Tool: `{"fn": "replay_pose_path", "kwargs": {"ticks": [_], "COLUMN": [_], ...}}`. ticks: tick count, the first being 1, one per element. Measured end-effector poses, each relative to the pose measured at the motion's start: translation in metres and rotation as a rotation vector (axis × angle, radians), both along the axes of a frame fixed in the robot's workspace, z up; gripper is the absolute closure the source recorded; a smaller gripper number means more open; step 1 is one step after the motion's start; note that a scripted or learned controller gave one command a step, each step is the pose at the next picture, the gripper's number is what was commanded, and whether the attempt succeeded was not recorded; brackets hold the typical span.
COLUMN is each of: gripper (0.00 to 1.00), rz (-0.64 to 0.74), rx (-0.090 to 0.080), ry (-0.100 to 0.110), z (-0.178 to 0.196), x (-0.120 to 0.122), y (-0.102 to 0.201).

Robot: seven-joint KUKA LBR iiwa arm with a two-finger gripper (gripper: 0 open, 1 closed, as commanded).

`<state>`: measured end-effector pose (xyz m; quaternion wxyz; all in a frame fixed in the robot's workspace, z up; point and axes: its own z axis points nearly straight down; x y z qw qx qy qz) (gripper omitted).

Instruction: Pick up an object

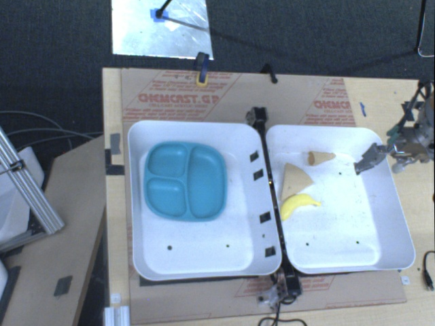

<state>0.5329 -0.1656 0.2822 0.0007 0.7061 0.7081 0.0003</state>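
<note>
Two white bins sit on cardboard point(285, 94): the left bin point(156, 250) holds a blue plate point(185, 180), the right bin point(353, 243) a banana point(298, 204) (near its left wall). The gripper point(367, 160) hovers at the right bin's far right edge; whether it is open or closed, I cannot tell.

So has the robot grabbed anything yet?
Not yet. The gripper hangs over the right bin's far edge with nothing in it. The banana, the tan wedge and the small cone all lie in that bin, so the whole pick-up is left.

the end effector point(368, 159) reaches in low from the right.
</note>
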Motion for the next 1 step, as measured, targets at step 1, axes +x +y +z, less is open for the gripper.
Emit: {"fn": "replay_pose_path", "kwargs": {"ticks": [1], "gripper": [0.0], "rz": [0.011], "rx": [0.005], "ry": [0.001], "z": [0.0094], "x": [-0.0417], "y": [0.1083]}}
